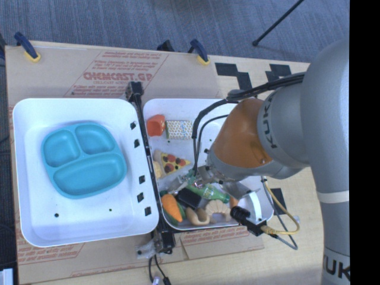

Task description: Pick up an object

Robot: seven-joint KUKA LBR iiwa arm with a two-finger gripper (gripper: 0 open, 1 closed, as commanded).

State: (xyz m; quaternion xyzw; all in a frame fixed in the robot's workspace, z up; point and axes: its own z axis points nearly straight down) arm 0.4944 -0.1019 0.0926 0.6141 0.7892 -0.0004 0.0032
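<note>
My gripper (pixel 200 186) is down in the front part of the right bin (pixel 178 107), under the orange band of the arm, among a heap of toy food. Right by it lie a green piece (pixel 209 190) and a black piece (pixel 190 198). An orange carrot (pixel 171 207) and a tan ring-shaped piece (pixel 199 218) lie at the bin's front edge. Further back are a pizza slice (pixel 170 161), a striped box (pixel 179 129) and a red piece (pixel 156 124). The arm hides the bin's right half.
The left bin (pixel 29 177) holds a blue divided plate (pixel 83 159). A black divider with clips (pixel 142 153) runs between the bins. Yellow and black cables (pixel 279 224) hang off the arm past the right bin's front corner.
</note>
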